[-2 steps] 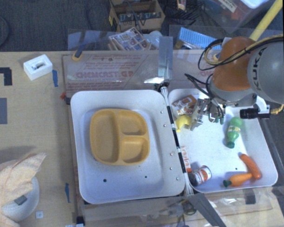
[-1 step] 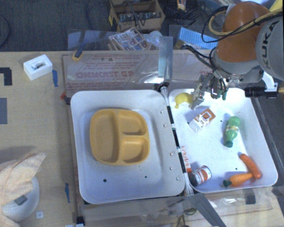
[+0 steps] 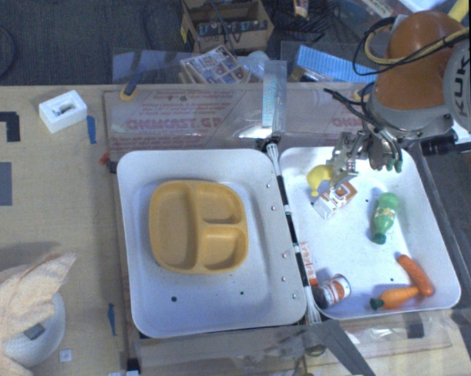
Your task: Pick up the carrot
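The carrot point(image 3: 399, 296), orange with a green stub at its left end, lies flat near the front edge of the right bin point(image 3: 441, 215). An orange-red elongated piece point(image 3: 416, 273) touches it on its right side. My gripper point(image 3: 369, 157) hangs over the back part of the right bin, far from the carrot, above and between a yellow fruit and a green bottle. Its fingers stand apart, open, with nothing between them.
The right bin also holds a yellow fruit point(image 3: 319, 176), a small carton point(image 3: 336, 198), a green bottle point(image 3: 384, 217) and a can point(image 3: 333, 289) at the front left. A yellow divided plate point(image 3: 197, 225) sits in the left bin point(image 3: 139, 302).
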`<state>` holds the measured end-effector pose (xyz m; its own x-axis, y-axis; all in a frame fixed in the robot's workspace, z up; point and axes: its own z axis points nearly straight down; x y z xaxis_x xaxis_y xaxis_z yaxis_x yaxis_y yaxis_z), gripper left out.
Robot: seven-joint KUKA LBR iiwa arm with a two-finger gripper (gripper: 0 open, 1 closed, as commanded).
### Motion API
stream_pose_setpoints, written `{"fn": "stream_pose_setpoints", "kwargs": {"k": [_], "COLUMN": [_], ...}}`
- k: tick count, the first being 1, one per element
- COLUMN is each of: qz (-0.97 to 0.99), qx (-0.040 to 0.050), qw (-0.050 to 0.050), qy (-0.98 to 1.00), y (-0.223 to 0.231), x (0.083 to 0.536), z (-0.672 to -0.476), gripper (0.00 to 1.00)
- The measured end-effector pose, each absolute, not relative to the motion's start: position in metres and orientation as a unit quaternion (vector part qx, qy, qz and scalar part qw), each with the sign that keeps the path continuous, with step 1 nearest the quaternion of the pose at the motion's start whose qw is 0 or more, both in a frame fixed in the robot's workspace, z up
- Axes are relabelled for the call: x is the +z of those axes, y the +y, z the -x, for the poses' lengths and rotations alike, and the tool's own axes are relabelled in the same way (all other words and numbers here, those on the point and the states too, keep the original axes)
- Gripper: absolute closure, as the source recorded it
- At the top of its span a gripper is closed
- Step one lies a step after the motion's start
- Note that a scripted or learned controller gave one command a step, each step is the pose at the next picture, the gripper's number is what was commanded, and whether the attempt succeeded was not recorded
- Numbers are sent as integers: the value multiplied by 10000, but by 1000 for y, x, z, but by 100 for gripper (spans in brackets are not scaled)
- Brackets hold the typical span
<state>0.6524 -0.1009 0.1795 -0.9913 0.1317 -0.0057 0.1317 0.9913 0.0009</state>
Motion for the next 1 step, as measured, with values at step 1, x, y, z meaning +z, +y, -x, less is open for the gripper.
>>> {"fn": "stream_pose_setpoints", "kwargs": {"k": [1], "qz": [-1191], "qx": [3], "qw": [48], "qy": [9929], "y": [-124], "x": [178], "z": [-656], "gripper": [100]}}
